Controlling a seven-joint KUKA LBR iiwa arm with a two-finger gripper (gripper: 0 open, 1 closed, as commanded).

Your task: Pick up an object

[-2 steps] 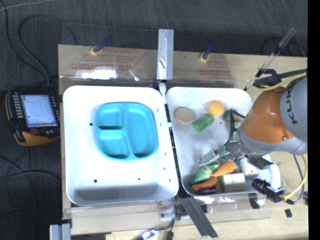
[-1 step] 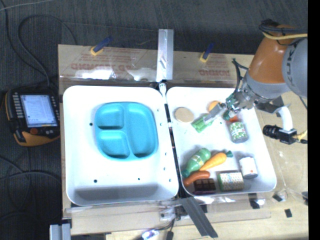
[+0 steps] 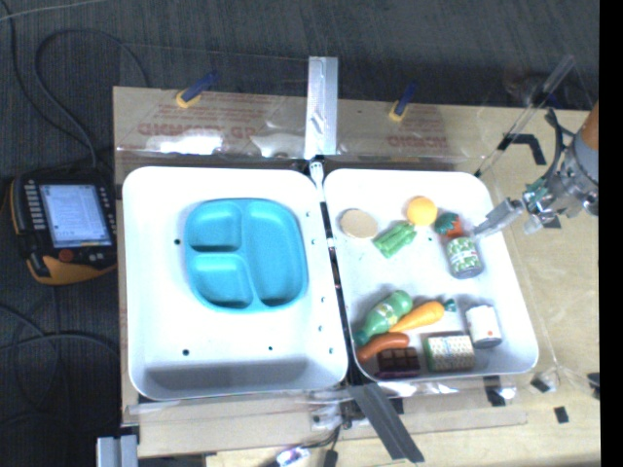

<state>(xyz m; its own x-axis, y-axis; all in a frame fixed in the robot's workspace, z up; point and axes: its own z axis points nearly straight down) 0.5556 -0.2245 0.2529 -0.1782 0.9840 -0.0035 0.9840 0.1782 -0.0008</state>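
Note:
My gripper [image 3: 490,224] reaches in from the right and hovers at the upper right rim of the right bin [image 3: 506,261]. It sits just right of a small red and green toy [image 3: 448,225] and above a jar with green contents [image 3: 463,256], touching neither as far as I can see. Nothing shows in its grasp. The same bin also holds a yellow ball [image 3: 421,209], a green packet [image 3: 394,238], a beige disc [image 3: 358,224], an orange carrot [image 3: 421,314] and a green vegetable [image 3: 383,316].
A red sausage [image 3: 383,343], a brown block [image 3: 397,361], a speckled box [image 3: 450,351] and a white can [image 3: 483,324] lie along the right bin's front. The left bin [image 3: 156,339] holds a blue divided tray [image 3: 243,253]. A pendant [image 3: 66,224] lies on the floor at left.

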